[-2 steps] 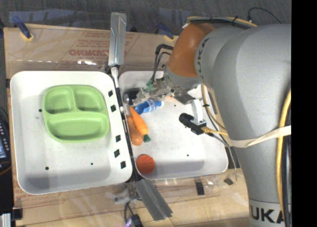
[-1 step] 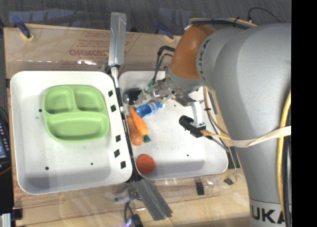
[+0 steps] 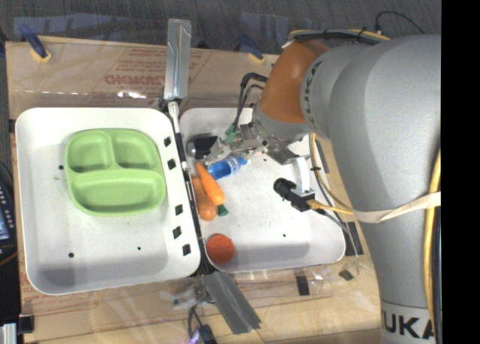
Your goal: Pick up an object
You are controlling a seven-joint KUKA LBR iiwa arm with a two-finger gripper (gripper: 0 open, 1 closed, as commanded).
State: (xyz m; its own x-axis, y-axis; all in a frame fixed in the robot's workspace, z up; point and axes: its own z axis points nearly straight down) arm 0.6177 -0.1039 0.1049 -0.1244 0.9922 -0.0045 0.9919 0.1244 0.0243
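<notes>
My gripper [image 3: 238,142] reaches down into the back left part of the right bin [image 3: 322,241], below the orange wrist band. Just under its tip lies a small blue bottle [image 3: 225,166], on its side; whether the two touch I cannot tell. A black object [image 3: 201,145] sits to the left of the gripper by the bin's wall. Two orange carrot-like pieces [image 3: 208,190] lie along the left wall, in front of the bottle. An orange-red ball [image 3: 220,248] rests in the front left corner.
The left bin [image 3: 45,260] holds a green divided plate [image 3: 116,170]. A black divider with clips [image 3: 182,207] runs between the bins. A black fitting on a cable [image 3: 292,193] hangs over the right bin's middle. The big grey arm [image 3: 382,125] covers the bin's right side.
</notes>
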